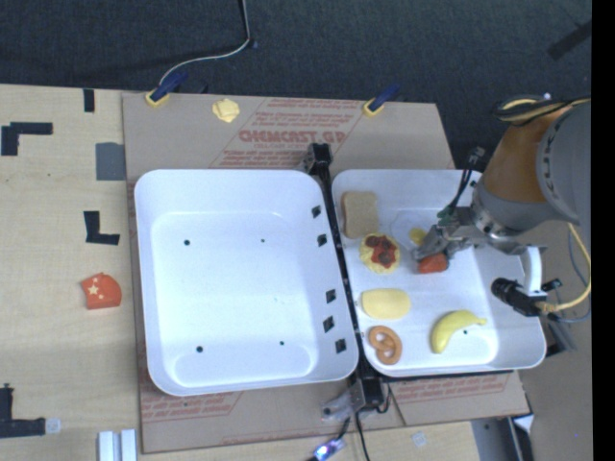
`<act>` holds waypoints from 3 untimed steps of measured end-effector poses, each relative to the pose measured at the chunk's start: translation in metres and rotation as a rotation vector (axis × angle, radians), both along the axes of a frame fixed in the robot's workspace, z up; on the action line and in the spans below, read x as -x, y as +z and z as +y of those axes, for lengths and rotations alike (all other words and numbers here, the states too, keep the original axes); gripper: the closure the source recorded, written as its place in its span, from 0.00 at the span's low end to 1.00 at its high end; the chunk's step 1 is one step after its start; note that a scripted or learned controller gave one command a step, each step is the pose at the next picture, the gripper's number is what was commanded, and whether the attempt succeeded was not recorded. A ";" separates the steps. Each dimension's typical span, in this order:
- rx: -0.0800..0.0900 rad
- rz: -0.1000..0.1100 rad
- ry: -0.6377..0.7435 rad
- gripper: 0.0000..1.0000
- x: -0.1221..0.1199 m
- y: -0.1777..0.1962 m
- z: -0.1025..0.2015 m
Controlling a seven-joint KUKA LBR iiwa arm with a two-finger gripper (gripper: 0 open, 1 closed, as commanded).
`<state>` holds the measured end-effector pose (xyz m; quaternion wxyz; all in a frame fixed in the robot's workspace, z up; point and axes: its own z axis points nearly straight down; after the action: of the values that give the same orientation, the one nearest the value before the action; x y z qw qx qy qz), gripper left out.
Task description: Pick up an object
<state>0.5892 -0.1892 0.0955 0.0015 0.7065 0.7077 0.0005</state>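
Two bins: shallow white trays with rounded corners, side by side on a sheet of brown cardboard; left bin, right bin.
Gripper: gripper low over the right bin's middle, the grey arm reaching in over its right rim; whether the jaws are wide or narrow I cannot tell.
Red piece: small red object lying right at the gripper's tip, near the bin's centre; held or not, I cannot tell.
Bread slice: flat tan square by the right bin's upper left corner.
Pizza piece: round, yellow with red topping, along the left wall.
Yellow oval: smooth, pale, below the pizza piece.
Pretzel: brown, twisted, at the lower left corner.
Banana: curved, glossy yellow, near the lower edge.
Open room: bare white floor along the right bin's upper right.
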 end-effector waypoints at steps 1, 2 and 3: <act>0.001 -0.001 0.003 1.00 -0.053 -0.009 0.062; -0.002 0.001 0.003 1.00 -0.054 0.092 0.123; -0.004 0.007 0.007 1.00 0.008 0.106 0.210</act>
<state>0.5809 0.0207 0.2018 -0.0022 0.7042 0.7100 -0.0005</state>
